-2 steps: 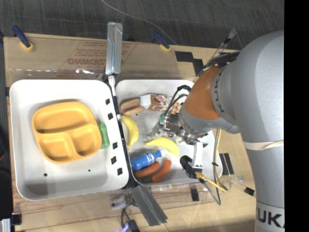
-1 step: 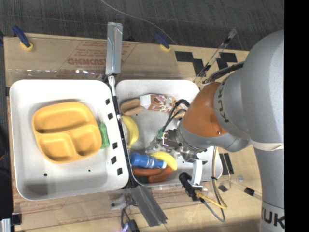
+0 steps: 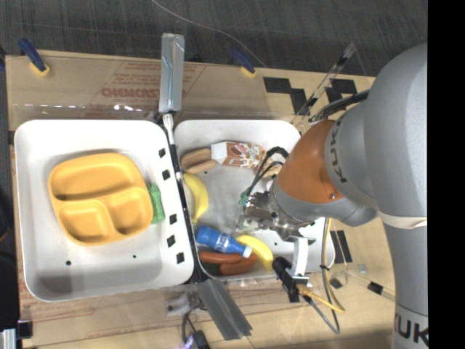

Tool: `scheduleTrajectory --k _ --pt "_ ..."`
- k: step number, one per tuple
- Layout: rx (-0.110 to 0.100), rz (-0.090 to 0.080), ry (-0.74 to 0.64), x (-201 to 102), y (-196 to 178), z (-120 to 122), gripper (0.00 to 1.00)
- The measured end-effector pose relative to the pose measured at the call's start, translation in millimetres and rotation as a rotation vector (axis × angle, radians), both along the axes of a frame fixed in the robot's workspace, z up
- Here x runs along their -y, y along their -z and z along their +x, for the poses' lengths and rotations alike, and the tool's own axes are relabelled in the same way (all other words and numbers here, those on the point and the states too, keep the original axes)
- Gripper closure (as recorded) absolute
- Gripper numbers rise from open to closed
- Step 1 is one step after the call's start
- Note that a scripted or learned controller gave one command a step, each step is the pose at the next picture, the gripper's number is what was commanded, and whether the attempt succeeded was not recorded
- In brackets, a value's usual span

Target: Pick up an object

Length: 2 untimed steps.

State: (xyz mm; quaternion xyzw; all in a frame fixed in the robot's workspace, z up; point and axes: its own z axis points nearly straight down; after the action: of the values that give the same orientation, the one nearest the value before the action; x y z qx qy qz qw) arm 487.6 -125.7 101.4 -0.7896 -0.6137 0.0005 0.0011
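camera view: blue bottle [image 3: 220, 241], cap toward gripper [image 3: 256, 211]

Robot test bench in a laboratory or research workshop

A grey industrial arm [image 3: 378, 158] with an orange band is seen at the right of the frame, cables trailing from its wrist. Two white bins [image 3: 29, 195] are set side by side on a cardboard-covered bench [image 3: 109, 78], held by blue clamps [image 3: 33, 55] at the upper left. Black-and-white marker squares [image 3: 290, 89] are fixed at the upper centre-right. Toy food and a yellow compartment tray [image 3: 98, 195] are laid in the bins, and dark carpet [image 3: 87, 6] is seen along the top.
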Motion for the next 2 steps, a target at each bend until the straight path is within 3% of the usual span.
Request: scheduleTrajectory --k 1,2 --pt "0.008 -0.002 0.003 -11.8 -225.3 10.4 1.00" --pt "-0.011 0.001 -0.015 41.9 -91.2 -7.2 1.00"
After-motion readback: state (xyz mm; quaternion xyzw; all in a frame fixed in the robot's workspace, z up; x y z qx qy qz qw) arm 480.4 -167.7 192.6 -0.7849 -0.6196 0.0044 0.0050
